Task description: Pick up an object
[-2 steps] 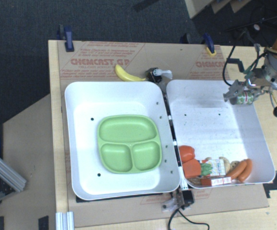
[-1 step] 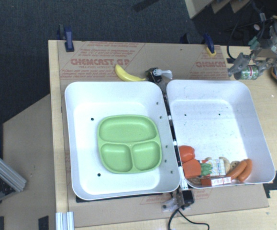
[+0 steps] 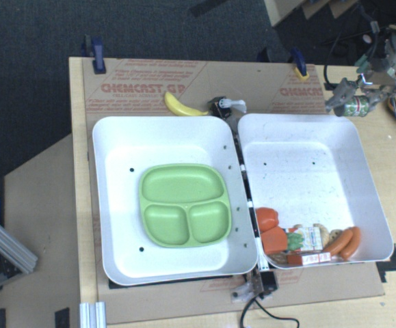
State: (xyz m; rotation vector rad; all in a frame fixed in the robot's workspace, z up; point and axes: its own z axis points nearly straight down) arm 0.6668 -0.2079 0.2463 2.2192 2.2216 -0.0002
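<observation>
Several toy foods lie packed in the near corner of the right bin (image 3: pixel 300 162): a red pepper-like piece (image 3: pixel 267 218), an orange block (image 3: pixel 273 240), a small green piece (image 3: pixel 295 240), a white printed packet (image 3: pixel 312 238) and an orange sausage (image 3: pixel 345 243). My gripper (image 3: pixel 350 104) hangs at the far right, just outside the right bin's back rim, well away from the foods. Nothing shows in it.
A green divided plate (image 3: pixel 184 205) lies in the middle of the left bin (image 3: pixel 115 149). A yellow banana (image 3: pixel 182 106) and a small black-and-white object (image 3: pixel 226 106) rest on the bench behind the bins. Blue clamps (image 3: pixel 98 55) grip the bench's far edge.
</observation>
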